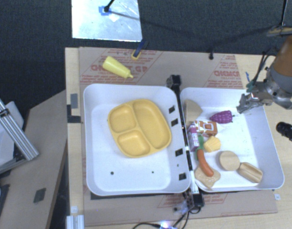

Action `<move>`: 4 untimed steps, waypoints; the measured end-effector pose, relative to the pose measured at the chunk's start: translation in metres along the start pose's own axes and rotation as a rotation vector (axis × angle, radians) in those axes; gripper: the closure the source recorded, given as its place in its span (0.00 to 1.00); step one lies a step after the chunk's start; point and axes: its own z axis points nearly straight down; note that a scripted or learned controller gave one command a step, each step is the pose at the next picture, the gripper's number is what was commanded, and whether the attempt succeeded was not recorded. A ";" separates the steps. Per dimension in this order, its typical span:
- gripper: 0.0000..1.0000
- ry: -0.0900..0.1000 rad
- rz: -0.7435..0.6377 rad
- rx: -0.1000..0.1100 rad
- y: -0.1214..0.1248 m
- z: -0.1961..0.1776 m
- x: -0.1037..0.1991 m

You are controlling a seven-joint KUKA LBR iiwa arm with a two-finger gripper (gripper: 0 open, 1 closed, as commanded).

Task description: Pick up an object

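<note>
The right bin (260,128) holds several toy foods. A purple bunch of grapes (221,117) lies near its back, with a colourful packet (203,128) and a yellow cheese wedge (212,144) in front of it. A red sausage (205,163) rests on a tan slice (208,178). A round tan disc (228,160) and a bread roll (250,172) sit at the front right. My gripper (246,104) hangs over the bin's back right part, just right of the grapes, with nothing seen in it.
The left bin (98,142) holds a yellow divided plate (138,127). A yellow squeeze bottle (117,67) lies on the bench behind the bins. A silver sheet (106,12) lies farther back. A tan wedge (192,109) leans at the right bin's left wall.
</note>
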 end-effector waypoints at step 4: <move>1.00 0.003 -0.004 0.007 0.028 0.000 0.200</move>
